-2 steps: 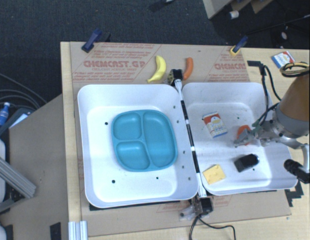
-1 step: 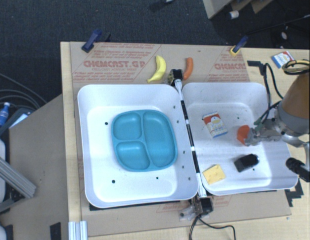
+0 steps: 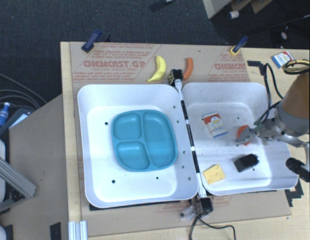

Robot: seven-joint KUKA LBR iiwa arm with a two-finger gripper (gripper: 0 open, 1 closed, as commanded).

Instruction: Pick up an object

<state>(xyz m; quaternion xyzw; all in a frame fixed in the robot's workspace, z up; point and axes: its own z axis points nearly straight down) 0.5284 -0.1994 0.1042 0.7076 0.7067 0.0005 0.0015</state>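
Note:
The right bin (image 3: 230, 90) holds several small items. A white and red carton (image 3: 215, 124) lies near its middle. A small red-orange piece (image 3: 242, 131) lies to the right of the carton. A black block (image 3: 246, 162) sits lower down, and a yellow wedge (image 3: 213, 174) sits at the front. My gripper (image 3: 246, 137) reaches in from the right and sits low in the bin, right at the red-orange piece. The gripper's grey metal partly covers that piece. The grey arm with its orange band (image 3: 297, 101) rises above the bin's right wall.
A blue divided plate (image 3: 143, 139) fills the middle of the left bin (image 3: 94, 99). A banana (image 3: 158, 68) and an orange carrot (image 3: 188, 67) lie on the board behind the bins. Clips and cables sit at the bench's edges.

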